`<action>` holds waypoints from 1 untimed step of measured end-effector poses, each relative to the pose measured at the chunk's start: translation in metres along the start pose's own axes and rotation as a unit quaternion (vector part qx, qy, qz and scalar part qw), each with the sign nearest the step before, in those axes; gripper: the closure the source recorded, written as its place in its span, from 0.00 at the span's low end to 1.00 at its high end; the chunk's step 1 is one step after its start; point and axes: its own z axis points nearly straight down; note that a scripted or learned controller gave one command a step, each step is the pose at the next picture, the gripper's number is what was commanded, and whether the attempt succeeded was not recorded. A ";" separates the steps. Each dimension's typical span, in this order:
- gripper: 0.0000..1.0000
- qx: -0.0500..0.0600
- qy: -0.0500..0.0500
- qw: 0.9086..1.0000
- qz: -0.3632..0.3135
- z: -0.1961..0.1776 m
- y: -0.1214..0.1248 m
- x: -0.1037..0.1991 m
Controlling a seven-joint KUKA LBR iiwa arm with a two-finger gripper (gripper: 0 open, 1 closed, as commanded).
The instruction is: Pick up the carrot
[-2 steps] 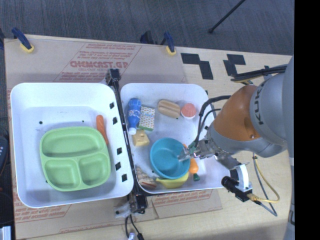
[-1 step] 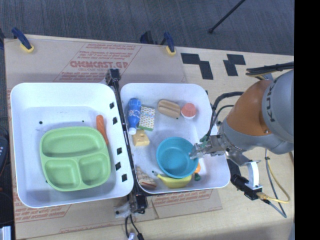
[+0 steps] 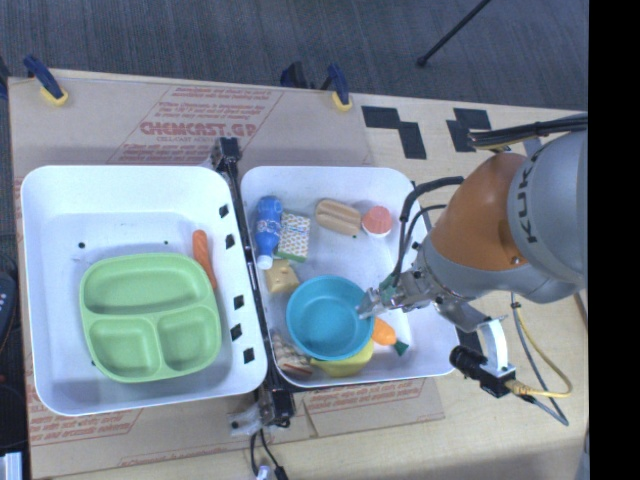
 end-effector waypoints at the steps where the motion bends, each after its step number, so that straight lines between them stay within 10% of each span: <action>1: 1.00 0.000 -0.001 0.962 0.272 -0.018 -0.003 -0.014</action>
